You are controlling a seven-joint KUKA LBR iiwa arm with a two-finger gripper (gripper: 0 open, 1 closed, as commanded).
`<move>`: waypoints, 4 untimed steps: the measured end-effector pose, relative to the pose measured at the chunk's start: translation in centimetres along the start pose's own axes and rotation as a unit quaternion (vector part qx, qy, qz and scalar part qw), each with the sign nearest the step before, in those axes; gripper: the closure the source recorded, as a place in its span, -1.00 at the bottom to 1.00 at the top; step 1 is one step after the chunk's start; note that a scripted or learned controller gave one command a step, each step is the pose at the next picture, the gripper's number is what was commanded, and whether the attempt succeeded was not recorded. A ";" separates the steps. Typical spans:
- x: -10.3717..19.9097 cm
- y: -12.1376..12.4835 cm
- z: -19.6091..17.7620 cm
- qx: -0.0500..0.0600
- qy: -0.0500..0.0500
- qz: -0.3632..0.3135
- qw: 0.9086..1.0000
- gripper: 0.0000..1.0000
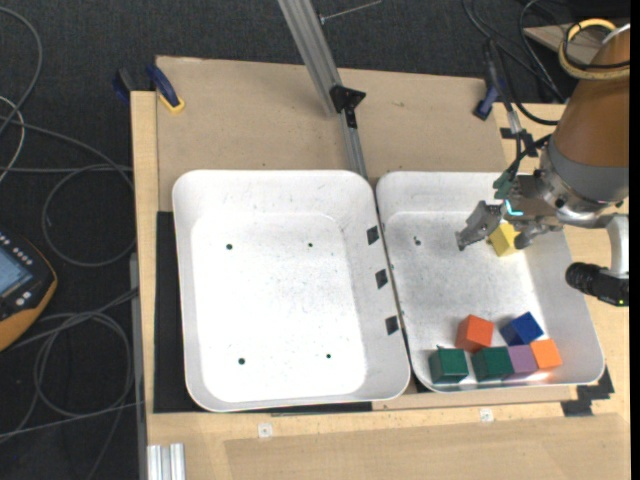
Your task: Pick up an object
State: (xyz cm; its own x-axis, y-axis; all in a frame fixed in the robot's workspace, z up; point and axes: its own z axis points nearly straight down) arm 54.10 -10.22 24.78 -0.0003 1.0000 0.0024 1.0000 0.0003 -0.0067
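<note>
Camera view gives us a yellow block (503, 239) in the upper right part of the right bin (440, 298), and we see it sitting between the two dark fingers of the gripper (500, 230), which are closed onto it. The block looks lifted off the bin floor, though we cannot be sure from this slant. It is small and roughly cubic, so we can name no clear long axis; its faces sit turned a little against the bin walls. One finger (474, 230) reaches left and down of the block, the other lies at its right side. The arm (592, 118) comes in from the right, with its orange band above the grey wrist.

Nearer to us, in the lower right corner of the same bin, we see a cluster of blocks, well apart from the yellow one: a red block (477, 331) and a blue block (522, 327) behind, and in front a row of a dark green block (450, 365), a second green block (491, 364), a purple block (522, 361) and an orange block (546, 353), packed touching or nearly so. None of them lies beneath or against the gripper.

Left of this bin, the left bin (280, 298) adjoins it, with black clips (380, 278) along their shared edge. A grey pole (315, 53) slants across the bench (250, 98) behind the bins.
</note>
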 end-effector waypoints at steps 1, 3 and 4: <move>0.0 0.0 -0.2 -0.002 0.000 0.000 1.000 -1.00; -0.7 -0.2 8.9 0.000 0.000 0.001 1.000 -1.00; -0.6 -0.3 14.3 0.000 0.000 0.000 1.000 -1.00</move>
State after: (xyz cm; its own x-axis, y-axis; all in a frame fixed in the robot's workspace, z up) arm 53.71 -10.82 10.53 0.0006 1.0000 0.0024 1.0000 -0.0006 -0.0075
